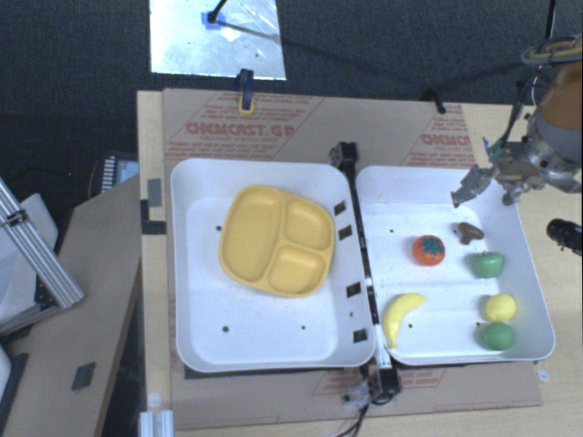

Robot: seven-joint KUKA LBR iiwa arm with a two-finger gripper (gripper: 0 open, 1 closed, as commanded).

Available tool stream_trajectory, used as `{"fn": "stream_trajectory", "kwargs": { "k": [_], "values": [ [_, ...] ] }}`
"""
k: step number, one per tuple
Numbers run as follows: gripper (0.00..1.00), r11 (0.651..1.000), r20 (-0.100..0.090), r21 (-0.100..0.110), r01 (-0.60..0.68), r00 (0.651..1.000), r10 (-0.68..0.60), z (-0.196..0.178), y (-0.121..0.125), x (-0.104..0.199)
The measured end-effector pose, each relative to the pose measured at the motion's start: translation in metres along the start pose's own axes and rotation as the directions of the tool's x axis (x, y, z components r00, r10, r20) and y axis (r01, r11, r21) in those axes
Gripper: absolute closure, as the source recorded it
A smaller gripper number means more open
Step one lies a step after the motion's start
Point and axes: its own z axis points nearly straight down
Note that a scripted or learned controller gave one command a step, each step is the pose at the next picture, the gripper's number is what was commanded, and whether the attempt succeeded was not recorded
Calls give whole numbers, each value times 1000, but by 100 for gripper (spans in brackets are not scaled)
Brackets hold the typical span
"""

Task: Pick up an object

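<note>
The right bin [392, 189] holds several toy foods. A red tomato [428, 250] lies near its middle, with a small brown piece [469, 232] just right of it. A green fruit [487, 264], a yellow lemon [500, 308] and a green lime [497, 336] line the right side, and a yellow banana [401, 315] lies at the front left. My gripper [485, 192] hangs over the bin's back right part, above and behind the brown piece. Its fingers are spread open with nothing between them.
The left bin [196, 317] holds a yellow divided plate [276, 239]. A black divider [357, 253] runs between the bins. Both bins rest on a cardboard sheet [273, 121]. A metal frame [36, 253] stands at the far left.
</note>
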Motion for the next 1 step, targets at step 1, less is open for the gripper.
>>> {"fn": "stream_trajectory", "kwargs": {
  "k": [1],
  "values": [
    [0, 1000, 2, -12, 3, 1000, -3, -7, 2, 0]
  ]
}}
